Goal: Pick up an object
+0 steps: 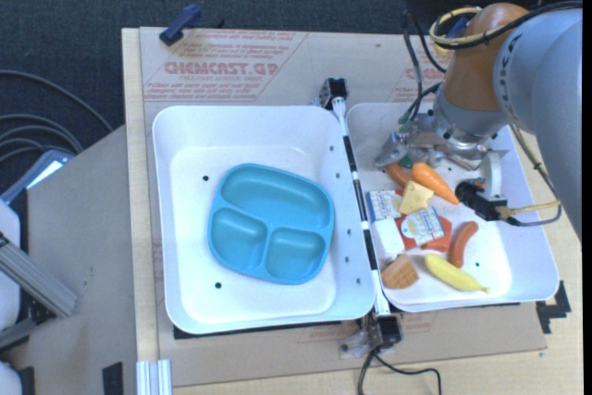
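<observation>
Orange plastic carrot [432, 180] lies in the right bin [527, 277], its long axis running from ten o'clock to four o'clock. The gripper [442, 149] hangs just at the carrot's twelve o'clock, almost over its upper end. Whether anything is pinched I cannot tell. Banana [454, 274] and sausage [462, 242] lie farther off, toward six o'clock.

The grey arm [546, 60] is reaching in over the worktop's right edge, its orange band [481, 60] sitting above the wrist. The wrist is pointing down toward the worktop's right half, carrying the tool [421, 160] low near the far side.
</observation>
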`<state>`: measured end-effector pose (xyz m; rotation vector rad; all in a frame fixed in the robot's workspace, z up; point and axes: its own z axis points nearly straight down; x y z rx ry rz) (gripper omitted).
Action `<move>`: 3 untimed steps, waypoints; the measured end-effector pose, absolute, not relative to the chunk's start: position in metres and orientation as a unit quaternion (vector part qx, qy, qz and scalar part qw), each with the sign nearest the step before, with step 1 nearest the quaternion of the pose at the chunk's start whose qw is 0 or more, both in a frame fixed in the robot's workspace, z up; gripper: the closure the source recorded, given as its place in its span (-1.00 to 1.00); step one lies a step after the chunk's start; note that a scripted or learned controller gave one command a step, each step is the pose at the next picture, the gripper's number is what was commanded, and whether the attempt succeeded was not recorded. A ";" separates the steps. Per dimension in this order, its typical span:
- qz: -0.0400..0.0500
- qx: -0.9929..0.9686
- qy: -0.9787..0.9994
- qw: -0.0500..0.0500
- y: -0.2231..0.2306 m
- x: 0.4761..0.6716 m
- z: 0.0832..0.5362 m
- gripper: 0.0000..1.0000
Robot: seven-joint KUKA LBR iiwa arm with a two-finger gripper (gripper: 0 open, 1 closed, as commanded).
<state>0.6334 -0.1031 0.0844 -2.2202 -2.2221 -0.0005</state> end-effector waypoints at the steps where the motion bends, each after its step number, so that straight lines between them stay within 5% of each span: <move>1: -0.001 -0.707 -0.707 -0.001 -0.103 0.634 0.095 1.00; 2: 0.000 -0.707 -0.707 0.001 -0.053 0.548 0.215 1.00; 3: 0.001 -0.707 -0.707 0.002 -0.032 0.479 0.261 1.00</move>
